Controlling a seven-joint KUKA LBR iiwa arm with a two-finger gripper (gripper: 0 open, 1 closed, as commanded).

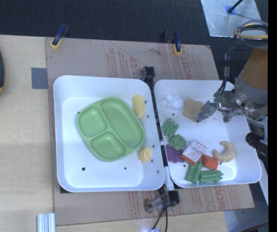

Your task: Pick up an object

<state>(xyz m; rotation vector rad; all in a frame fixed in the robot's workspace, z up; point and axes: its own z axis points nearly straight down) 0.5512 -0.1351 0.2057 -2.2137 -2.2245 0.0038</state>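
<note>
Inspecting the bench, found the grey two-finger gripper [205, 113] low inside the right-hand shallow white bin [240, 129], just beside a flat tan wedge-shaped piece [191, 108] and possibly touching its right edge. Could not tell whether released or clenched; saw nothing gripped. Judged the tan wedge the likeliest target, lying in the upper middle of that bin, close to a crumpled white lump [173, 101] on its left.

Noted the other candidates lower in the same bin: two leafy green toy vegetables [173, 135], a red-and-white printed packet [194, 151], a curved pale croissant-like piece [225, 151], and a bunch of green bean pods [202, 173]. Recorded a green three-compartment plastic plate [110, 128] in the left-hand white bin [66, 129], well apart from the arm.

Recommended, for a sound pick: centre over the wedge rather than at its edge, straddle the narrower width, descend until just short of the bin floor, then close and lift straight up. Flagged the risks: a flat piece sliding away on contact, and the white lump being nudged or caught alongside.
</note>
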